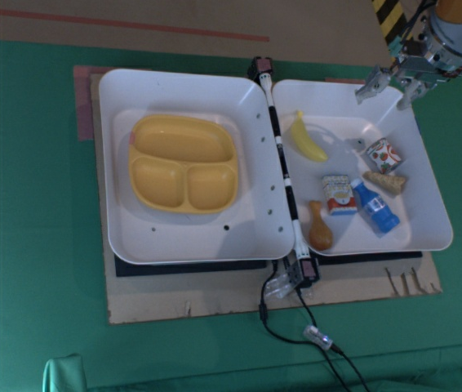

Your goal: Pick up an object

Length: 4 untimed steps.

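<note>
Hovering with fingers spread wide and empty, our gripper (391,89) hangs over the far rim of the right bin (427,219), where we judge the banana (306,138), light, smooth and rigid, best pinched across its middle.

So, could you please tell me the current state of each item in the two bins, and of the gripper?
gripper: open, holding nothing, over the right bin's far rim.
yellow divided plate: flat in the left bin.
banana: lying in the right bin.
small can: tipped on its side.
blue bottle: lying down.
small carton: lying beside the bottle.
chicken drumstick: lying flat.
tan cone-shaped piece: lying flat.
</note>
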Each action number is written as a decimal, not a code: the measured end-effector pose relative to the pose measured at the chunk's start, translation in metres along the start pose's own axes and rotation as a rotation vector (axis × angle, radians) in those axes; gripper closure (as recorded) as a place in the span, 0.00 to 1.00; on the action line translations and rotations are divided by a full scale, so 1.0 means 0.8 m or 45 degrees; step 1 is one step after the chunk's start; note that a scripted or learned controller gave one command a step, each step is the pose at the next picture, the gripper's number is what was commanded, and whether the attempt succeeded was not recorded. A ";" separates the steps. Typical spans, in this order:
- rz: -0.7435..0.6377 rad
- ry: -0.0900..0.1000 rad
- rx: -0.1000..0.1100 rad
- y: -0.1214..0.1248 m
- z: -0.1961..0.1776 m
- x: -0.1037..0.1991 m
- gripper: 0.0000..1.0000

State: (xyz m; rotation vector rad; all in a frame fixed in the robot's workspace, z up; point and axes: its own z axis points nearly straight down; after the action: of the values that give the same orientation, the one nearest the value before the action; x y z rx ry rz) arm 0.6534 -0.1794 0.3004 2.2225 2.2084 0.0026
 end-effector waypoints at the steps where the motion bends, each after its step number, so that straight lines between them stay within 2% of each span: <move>1: -0.002 -0.012 -0.028 -0.069 0.084 -0.013 0.00; 2: -0.005 -0.017 -0.060 -0.085 0.102 -0.006 0.00; 3: -0.001 -0.019 -0.050 -0.091 0.104 -0.010 0.00; 4: -0.012 -0.001 -0.051 -0.118 0.108 -0.001 0.00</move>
State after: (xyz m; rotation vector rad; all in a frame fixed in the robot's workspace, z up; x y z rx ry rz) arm 0.5598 -0.1804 0.2131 2.1909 2.1980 0.0455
